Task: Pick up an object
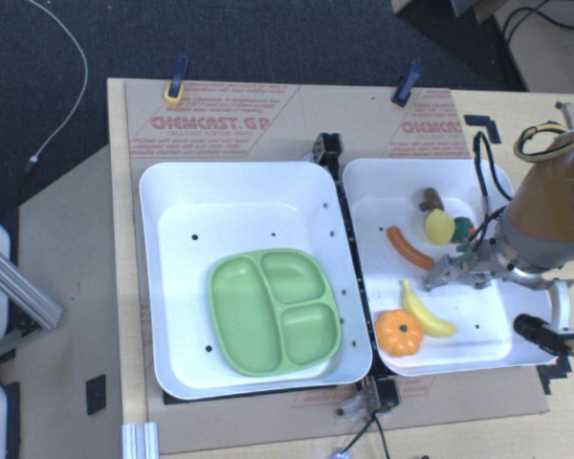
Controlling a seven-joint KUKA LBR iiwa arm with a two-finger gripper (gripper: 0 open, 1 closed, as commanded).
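Note:
The right bin (pixel 478 347) holds several toy foods. A yellow banana (pixel 427 314) lies near its front, with an orange pumpkin (pixel 400 333) touching it at the front left. An orange-red sausage (pixel 408 247) lies in the middle. Behind it are a yellow lemon (pixel 439 226), a small green piece (pixel 461 228) and a brown piece (pixel 430 199). My gripper (pixel 452 272) is low in the right bin, just right of the sausage and just behind the banana. I see nothing held in it.
A green divided plate (pixel 273 309) lies in the left bin (pixel 172 199). The grey arm with its orange band (pixel 550 199) covers the right bin's right side. Clamps (pixel 176 79) (pixel 407 82) stand at the board's back edge.

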